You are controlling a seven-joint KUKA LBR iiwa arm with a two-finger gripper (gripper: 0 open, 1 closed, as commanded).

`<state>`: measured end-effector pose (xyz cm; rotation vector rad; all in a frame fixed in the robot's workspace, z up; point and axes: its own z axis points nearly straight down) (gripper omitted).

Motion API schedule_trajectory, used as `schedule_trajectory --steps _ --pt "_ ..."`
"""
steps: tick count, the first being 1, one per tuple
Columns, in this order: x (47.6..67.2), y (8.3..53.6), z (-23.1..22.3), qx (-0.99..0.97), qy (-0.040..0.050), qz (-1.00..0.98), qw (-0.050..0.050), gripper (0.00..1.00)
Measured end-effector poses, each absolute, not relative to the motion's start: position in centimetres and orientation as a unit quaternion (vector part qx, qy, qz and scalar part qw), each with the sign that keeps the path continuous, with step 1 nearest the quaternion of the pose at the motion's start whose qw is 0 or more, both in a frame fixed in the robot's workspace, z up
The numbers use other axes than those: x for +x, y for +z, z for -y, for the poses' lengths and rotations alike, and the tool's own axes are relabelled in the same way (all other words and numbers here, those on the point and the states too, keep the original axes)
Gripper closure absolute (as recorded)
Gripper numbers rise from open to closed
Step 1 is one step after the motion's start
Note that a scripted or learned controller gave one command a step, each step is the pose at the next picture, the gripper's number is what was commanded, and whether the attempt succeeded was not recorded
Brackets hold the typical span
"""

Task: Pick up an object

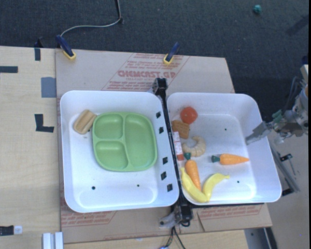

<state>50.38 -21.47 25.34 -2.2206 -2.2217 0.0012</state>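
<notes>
The right bin [249, 108] holds a red tomato [188, 114], a brown waffle piece [180, 128], a pale curled pastry [195, 147], an orange carrot [231, 160] lying sideways, a second carrot [193, 173] and a yellow banana [201, 189]. My gripper [259, 131] hangs over the right rim of that bin, up and to the right of the sideways carrot and apart from every object. Nothing is seen held in it.
The left bin [72, 185] carries a green divided plate [124, 141] and a tan bread piece [84, 121] at its upper left. A black divider with clips [166, 139] runs between the bins. Cardboard lies under both, with yellow clamps [170, 56] at the back.
</notes>
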Motion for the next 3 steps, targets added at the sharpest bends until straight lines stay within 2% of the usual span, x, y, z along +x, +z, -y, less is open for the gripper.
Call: schedule_trajectory --steps 1,2,3 --pt "48.3 9.4 16.9 -0.707 0.0003 0.707 0.002 0.00" --pt "55.6 8.7 14.8 -0.706 -0.0013 0.708 -0.003 0.00" --pt "55.6 9.7 14.9 -0.707 -0.0006 0.708 -0.004 1.00"
